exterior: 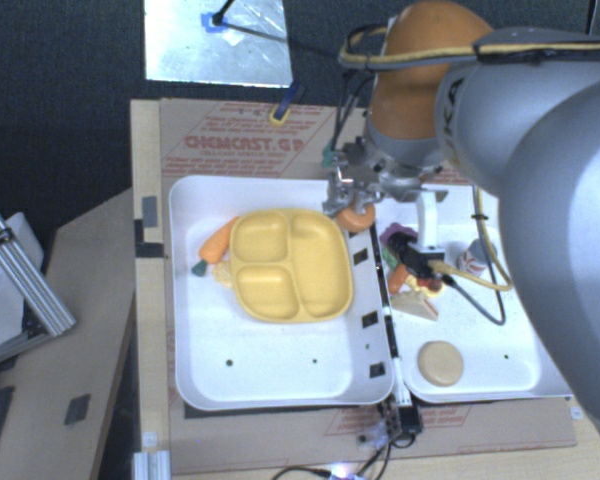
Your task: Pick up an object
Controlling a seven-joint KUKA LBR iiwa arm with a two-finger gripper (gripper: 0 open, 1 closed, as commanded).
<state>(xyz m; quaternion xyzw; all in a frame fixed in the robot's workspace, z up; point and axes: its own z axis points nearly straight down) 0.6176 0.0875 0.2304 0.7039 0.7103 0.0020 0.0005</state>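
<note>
Camera view: tray (285,265) beside carrot (217,240)

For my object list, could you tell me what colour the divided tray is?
Pale yellow tray, seen in the camera view.

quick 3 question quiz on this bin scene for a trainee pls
1. True or false: the yellow tray lies in the left bin.
2. Which bin holds the tan disc? A) left B) right
3. Fill in: the carrot lies at the tray's ____ edge in the camera view.

Key: 1 true. 2 B, the right bin. 3 left.
</note>
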